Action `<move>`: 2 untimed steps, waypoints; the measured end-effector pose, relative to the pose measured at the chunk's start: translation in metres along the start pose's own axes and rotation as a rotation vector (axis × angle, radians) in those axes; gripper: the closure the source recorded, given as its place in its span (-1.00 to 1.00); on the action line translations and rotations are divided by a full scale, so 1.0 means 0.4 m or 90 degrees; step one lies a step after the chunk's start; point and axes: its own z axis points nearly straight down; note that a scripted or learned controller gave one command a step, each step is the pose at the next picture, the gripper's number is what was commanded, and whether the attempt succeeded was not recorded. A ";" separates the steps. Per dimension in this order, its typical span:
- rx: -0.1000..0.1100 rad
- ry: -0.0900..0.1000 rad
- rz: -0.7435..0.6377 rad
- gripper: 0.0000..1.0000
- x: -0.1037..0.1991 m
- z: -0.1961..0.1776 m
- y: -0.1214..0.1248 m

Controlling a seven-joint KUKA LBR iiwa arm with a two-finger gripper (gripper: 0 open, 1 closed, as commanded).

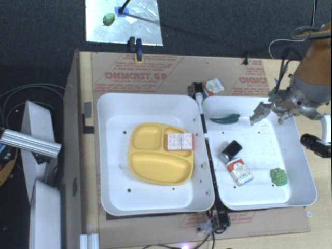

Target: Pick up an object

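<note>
With the gripper (pixel 271 111) held empty over the right bin (pixel 298 154), fingers seemingly apart, the green pod (pixel 226 119) could be missed near the wall.

Even overhead light — white bins (pixel 155 108) bright, foil sheet (pixel 140 14) glaring, overall soft focus.

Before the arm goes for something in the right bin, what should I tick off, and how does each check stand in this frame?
1. Gripper over right bin: ok.
2. Nothing between its fingers: ok.
3. Green pepper nearest the gripper, lying apart from other items: ok.
4. Black block and red-and-white packet touching: cannot tell.
5. Green ball free of the bin wall: ok.
6. Gripper height above the bin floor: cannot tell.
</note>
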 end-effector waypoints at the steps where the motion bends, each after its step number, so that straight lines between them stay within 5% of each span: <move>1: 0.002 0.001 -0.001 -1.00 0.121 0.243 0.032; 2: 0.001 0.000 0.001 -1.00 0.130 0.356 -0.058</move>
